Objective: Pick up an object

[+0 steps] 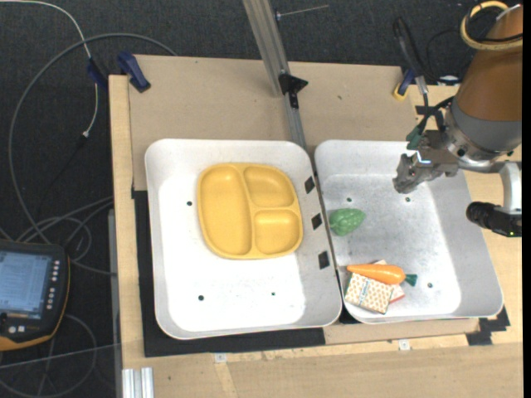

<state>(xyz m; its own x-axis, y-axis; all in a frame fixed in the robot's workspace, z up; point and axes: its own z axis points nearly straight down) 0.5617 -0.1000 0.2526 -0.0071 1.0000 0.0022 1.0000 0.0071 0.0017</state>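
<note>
My gripper (pixel 408 178) hangs over the upper part of the right bin (pixel 452 222), in the right half of the frame. It is dark metal, angular, with nothing seen between its tips; whether it is spread or pressed together I cannot tell from this slant. Orange band (pixel 498 65) above my wrist, upper right corner.

Right bin: shallow, white, rounded corners, floor speckled grey and matte.
- Green toy (pixel 346 220), small, lumpy, leaf-like shape, at the bin's left side, lower left of my gripper and apart from it. Its long axis runs roughly left-right.
- Carrot (pixel 377 273), orange, smooth, tapered, lower centre of the bin. Long axis near horizontal, slightly tilted; narrow tip points left, small green stub at the right end.
- Patterned packet (pixel 369 293), squarish, pale with a reddish-tan check print, just below the carrot and touching it, against the bin's lower rim.

Left bin (pixel 166 247): same white shell. Yellow tray (pixel 249 209) in its upper middle, smooth plastic, rounded rectangle with three compartments, one long at the left, two smaller at the right.

Bench (pixel 216 98): bare tan wood. Aluminium rail (pixel 264 23) slants down from the top centre toward the gap between the bins.
</note>
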